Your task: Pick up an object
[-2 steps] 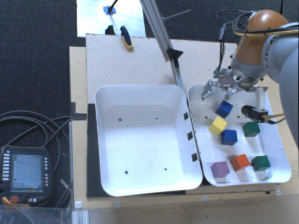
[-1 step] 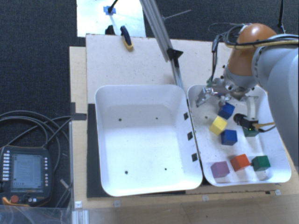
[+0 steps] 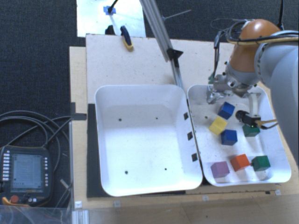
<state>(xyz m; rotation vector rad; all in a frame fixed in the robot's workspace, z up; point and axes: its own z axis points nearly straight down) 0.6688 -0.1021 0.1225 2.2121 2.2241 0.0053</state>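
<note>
My gripper hangs low over the far left corner of the right bin, under the orange wrist band. It stands just left of and behind a blue cube, apart from it. Nothing shows in its grasp. In front of that cube lie a yellow cube and a second blue cube. A dark green block sits to the right, beside a black cable end. Along the near edge lie a purple cube, an orange cube and a green cube.
The left bin adjoins the right one. A slanted metal pole comes down to the bins' shared far corner. A teach pendant with cables lies off the bench at the lower left. A yellow-and-blue clamp sits at the back.
</note>
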